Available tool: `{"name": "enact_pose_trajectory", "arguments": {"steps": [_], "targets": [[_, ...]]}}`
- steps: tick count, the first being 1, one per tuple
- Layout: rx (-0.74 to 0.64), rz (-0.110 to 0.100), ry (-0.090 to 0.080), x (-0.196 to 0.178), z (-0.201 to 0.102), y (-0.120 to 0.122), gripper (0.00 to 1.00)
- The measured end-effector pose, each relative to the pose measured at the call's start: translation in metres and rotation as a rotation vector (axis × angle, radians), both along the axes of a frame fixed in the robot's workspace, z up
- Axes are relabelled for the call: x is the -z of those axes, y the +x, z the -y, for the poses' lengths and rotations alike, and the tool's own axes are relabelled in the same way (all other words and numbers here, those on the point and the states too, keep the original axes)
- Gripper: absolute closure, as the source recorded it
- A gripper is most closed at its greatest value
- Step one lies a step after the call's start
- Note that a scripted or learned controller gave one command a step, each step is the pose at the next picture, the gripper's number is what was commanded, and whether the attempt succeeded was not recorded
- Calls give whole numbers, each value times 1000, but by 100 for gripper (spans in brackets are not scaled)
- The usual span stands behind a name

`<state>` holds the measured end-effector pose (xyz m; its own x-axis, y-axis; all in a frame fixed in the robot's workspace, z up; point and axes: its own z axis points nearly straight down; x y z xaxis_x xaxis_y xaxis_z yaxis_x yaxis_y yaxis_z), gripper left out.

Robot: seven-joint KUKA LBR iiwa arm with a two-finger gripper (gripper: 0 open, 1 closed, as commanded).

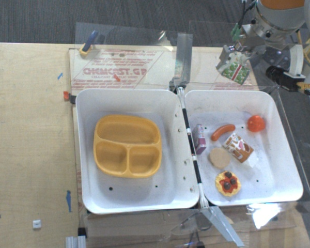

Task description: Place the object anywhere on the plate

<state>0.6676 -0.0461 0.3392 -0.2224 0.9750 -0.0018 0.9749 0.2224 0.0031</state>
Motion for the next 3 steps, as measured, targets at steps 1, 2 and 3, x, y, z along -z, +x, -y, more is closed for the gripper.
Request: {"name": "enact_pose_trajectory", "arguments": {"steps": [1, 2, 3], "targets": [[0, -5, 1, 119, -30, -16, 100], [-65, -2, 1, 121, -113, -14, 100], [-206, -7, 0, 195, -198, -64, 100]]}}
